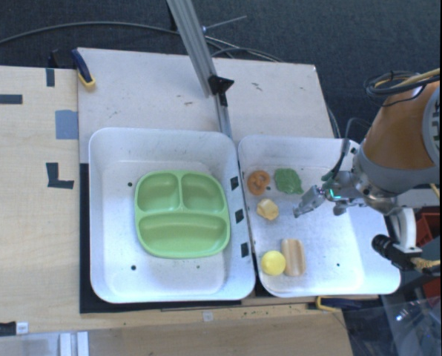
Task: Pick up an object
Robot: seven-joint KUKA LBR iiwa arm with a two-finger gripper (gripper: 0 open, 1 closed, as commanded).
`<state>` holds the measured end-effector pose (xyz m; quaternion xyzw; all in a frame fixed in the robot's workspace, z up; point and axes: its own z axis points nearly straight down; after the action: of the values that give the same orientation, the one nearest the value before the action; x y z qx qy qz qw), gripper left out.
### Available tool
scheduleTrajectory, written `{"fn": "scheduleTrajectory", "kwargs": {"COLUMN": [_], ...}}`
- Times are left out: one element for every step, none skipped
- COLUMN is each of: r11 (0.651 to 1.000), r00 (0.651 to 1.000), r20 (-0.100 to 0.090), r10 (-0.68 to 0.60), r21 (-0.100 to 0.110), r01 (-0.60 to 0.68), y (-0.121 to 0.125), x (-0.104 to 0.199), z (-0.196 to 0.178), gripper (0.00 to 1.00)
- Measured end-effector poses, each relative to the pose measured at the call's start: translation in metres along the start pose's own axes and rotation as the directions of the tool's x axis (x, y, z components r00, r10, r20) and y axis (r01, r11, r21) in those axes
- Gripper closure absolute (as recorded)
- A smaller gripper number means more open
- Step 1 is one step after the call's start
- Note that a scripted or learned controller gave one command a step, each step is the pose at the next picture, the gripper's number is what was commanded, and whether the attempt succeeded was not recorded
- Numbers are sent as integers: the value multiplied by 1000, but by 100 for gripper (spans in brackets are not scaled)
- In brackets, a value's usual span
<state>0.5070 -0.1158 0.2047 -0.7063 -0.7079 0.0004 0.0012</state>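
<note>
Nearest the camera, one yellow ball (273,262) touches one tan hot-dog bun (293,257) in the right bin (369,273). Farther back lie one yellow piece (268,211), one orange piece (259,182) and one green piece (288,180). One gripper (308,201) hangs beside them, fingers slightly parted, holding nothing. One green divided plate (182,214) sits in the left bin (110,199).

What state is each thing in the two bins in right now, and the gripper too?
Green divided plastic plate: flat in left white bin.
Orange round piece: loose in right white bin.
Green leafy piece: loose.
Small yellow piece: loose.
Yellow ball: touching tan roll.
Gripper: over right bin.
</note>
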Motion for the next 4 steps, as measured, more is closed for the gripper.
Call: {"fn": "scheduleTrajectory", "kwargs": {"r11": [1000,1000,1000,1000], "r00": [1000,1000,1000,1000], "r20": [0,0,-1,2], "r10": [1,1,-1,1], "r21": [6,7,3,-6], "r01": [-1,-1,1,0], "y": [3,1,2,6], "x": [10,11,12,12], "z": [56,110,97,35], "gripper": [0,0,100,100]}}
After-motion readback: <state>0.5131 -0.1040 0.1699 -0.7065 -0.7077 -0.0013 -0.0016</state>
